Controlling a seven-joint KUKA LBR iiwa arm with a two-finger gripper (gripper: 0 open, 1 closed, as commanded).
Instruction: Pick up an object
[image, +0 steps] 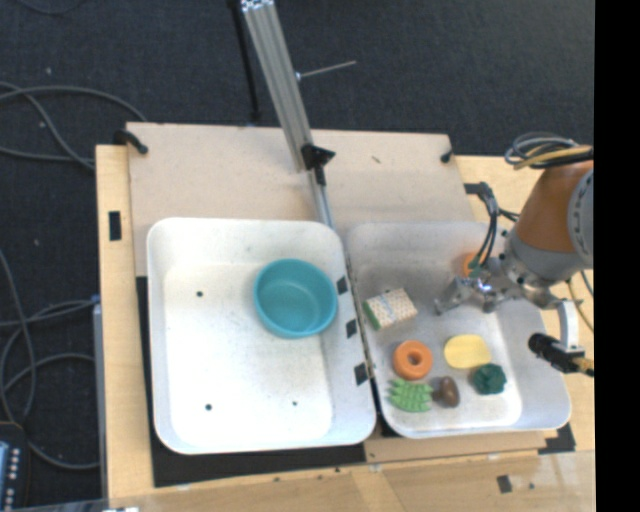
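Tool (468, 293) over right bin (420, 245) back half (grip state unclear); yellow piece (467, 351) near front.

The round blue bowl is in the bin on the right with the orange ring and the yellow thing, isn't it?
Not quite. The camera view shows the round blue bowl in the left white bin. The orange ring and the flat yellow piece are in the right white bin.
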